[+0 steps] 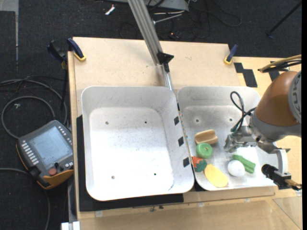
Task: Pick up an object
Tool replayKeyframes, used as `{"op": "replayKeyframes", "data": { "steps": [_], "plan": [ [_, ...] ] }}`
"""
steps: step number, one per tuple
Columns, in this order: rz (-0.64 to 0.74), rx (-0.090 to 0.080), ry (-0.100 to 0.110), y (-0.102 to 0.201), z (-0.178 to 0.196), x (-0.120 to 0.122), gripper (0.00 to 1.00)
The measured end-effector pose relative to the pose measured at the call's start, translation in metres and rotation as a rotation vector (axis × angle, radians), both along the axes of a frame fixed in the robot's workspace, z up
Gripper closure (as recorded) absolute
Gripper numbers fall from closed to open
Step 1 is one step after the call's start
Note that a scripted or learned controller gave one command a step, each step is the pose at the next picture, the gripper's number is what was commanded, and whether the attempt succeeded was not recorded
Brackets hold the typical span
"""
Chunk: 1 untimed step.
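Note:
Several small objects lie in the right bin (211,102): a tan bread-like piece (206,137), a green round piece (205,150), a red and green piece (198,164), a yellow oval (216,176), a white ball (235,168) and a green leafy piece (246,163). My gripper (233,145) hangs low over the bin's right half, just above the white ball and the green leafy piece and to the right of the tan piece. Nothing shows between its fingers.
The left bin (96,109) stands beside the right one. A metal rod (146,28) slants down to the bins' shared back edge. Clamps sit at the bench's back corners. A teach pendant (45,150) lies on the floor at the left.

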<state>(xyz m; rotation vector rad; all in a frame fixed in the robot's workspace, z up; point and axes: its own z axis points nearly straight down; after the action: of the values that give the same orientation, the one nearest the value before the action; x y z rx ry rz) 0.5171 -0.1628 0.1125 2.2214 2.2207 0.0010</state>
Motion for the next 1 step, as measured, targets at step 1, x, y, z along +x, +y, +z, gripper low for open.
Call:
{"op": "replayKeyframes", "data": {
  "steps": [1],
  "plan": [
    [-0.001,-0.002,-0.005,-0.0043,0.0544,-0.0079,1.00]
  ]
}}
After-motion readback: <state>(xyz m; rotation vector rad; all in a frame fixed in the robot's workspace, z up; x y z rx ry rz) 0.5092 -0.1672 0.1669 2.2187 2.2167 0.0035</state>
